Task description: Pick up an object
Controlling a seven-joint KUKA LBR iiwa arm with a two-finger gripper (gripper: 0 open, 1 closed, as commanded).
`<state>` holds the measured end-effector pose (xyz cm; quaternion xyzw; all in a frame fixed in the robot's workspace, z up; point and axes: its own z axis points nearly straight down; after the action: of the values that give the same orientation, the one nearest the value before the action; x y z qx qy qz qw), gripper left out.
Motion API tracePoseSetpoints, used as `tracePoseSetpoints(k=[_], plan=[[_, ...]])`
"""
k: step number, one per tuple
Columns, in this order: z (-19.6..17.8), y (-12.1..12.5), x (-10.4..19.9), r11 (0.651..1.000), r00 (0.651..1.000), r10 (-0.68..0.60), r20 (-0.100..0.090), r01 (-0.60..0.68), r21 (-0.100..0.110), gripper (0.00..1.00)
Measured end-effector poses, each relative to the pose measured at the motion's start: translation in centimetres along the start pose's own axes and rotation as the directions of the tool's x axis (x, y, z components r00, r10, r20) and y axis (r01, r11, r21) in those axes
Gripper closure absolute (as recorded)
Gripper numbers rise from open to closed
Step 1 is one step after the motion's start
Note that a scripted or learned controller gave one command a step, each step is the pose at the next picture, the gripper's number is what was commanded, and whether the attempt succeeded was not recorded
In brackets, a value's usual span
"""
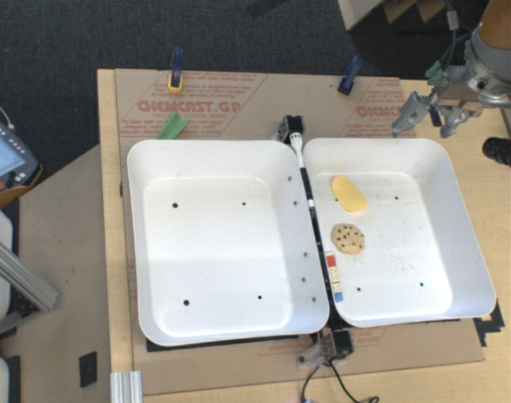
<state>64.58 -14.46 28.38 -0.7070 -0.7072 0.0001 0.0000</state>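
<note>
A chocolate-chip cookie (348, 238) and a pale yellow chip-shaped piece (350, 194) lie in the left half of the right-hand white bin (456, 225), the yellow piece just beyond the cookie and near the divider. The two sit close together but apart. A small card with red and blue marks (333, 277) rests against the bin's left wall, nearer the camera than the cookie.

The gripper (430, 114) of the grey arm hangs above the bench at the upper right, past the far rim of the right bin and well apart from both food items. Its two grey fingers (409, 113) are spread, with nothing between them.

The left-hand white bin (146, 225) adjoins the right one, the pair joined along a dark strip with a black clip (290, 128) at the far end and another clip with a cable (335, 342) at the near end. Both bins sit on a brown cardboard sheet (238, 95) printed with red lettering. A green scrap (173, 126) lies on the cardboard near the left bin's far corner. A yellow-and-blue clamp (176, 70) and a blue clamp (351, 74) grip the sheet's far edge.
</note>
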Motion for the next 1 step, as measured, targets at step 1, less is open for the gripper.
tracePoseSetpoints(k=[1], plan=[[-3.07,2.26,5.60,1.000,1.000,-0.007,-0.001,0.007,-0.007,0.00]])
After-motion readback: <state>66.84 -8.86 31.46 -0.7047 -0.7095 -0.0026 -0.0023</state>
